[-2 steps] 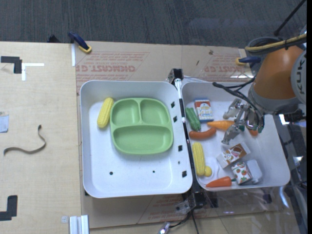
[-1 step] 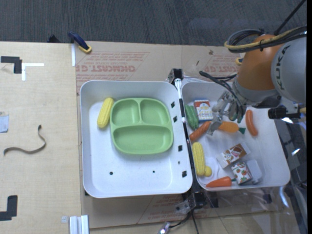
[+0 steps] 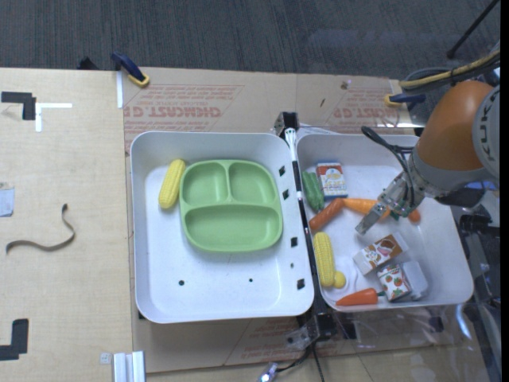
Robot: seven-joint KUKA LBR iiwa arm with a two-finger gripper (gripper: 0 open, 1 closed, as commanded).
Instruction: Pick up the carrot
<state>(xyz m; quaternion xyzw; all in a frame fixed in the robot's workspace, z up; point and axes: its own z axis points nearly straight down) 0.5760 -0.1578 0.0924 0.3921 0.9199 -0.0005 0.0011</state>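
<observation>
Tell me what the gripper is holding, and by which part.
It cannot be told. The gripper sits at the right end of a carrot in the right bin, but no grip shows.

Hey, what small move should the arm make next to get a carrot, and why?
Probably lower the gripper a touch onto the carrot in the right bin. It sits right over that carrot's right end, and nothing shows between its fingers. Other carrots lie farther off, near the green pepper and the bin's front edge.
</observation>
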